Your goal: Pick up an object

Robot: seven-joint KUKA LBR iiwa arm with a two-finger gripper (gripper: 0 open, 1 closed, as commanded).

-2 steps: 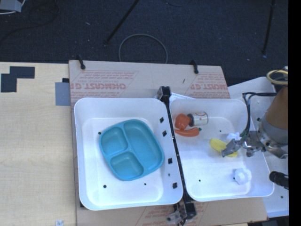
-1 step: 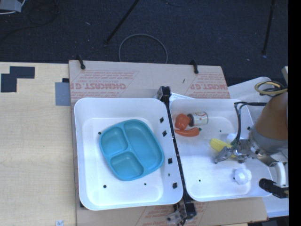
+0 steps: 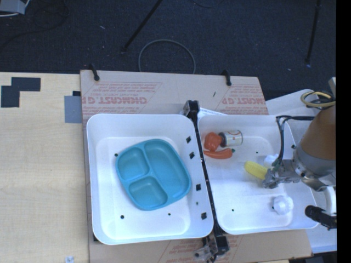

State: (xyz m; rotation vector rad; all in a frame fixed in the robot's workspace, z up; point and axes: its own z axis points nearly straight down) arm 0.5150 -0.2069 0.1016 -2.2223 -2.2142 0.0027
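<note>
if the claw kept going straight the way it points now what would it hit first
Probably the yellow object: the claw points left across the right bin with that piece just ahead. Height is hard to judge from above.

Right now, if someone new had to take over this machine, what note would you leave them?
Pincer: low in the right bin, beside the yellow object; its grip cannot be judged.
Things: orange toy with a small cylinder at the right bin's far end, a white object near its front; a blue divided plate lies in the left bin.
Done: nothing visibly lifted.
Left: grasp one object and raise it.
</note>
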